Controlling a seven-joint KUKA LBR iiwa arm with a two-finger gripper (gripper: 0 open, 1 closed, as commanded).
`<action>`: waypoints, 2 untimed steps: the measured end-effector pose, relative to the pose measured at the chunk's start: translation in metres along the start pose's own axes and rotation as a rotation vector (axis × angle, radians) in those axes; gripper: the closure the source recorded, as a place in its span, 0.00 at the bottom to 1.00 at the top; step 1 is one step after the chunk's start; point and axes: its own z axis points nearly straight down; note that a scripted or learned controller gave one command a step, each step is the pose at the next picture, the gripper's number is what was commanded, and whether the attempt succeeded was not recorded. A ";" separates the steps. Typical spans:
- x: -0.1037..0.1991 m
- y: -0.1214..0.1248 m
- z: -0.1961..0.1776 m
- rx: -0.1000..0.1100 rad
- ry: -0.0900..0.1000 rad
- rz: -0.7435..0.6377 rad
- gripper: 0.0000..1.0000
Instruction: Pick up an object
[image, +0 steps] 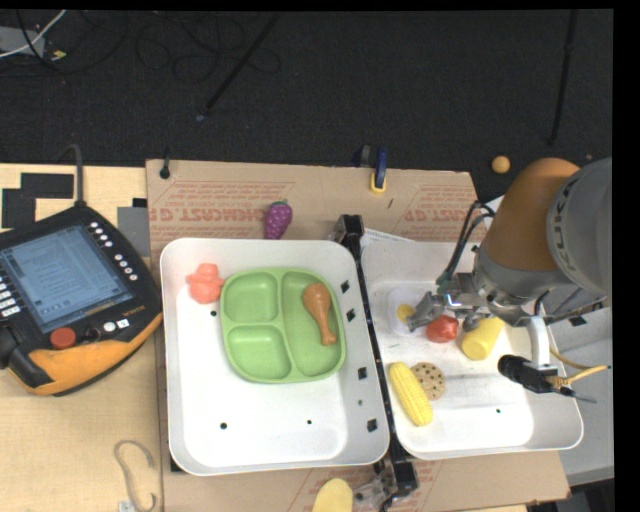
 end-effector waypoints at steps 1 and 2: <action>0.002 0.000 0.029 -0.003 -0.002 -0.001 0.00; 0.001 0.001 0.017 -0.006 0.000 0.002 1.00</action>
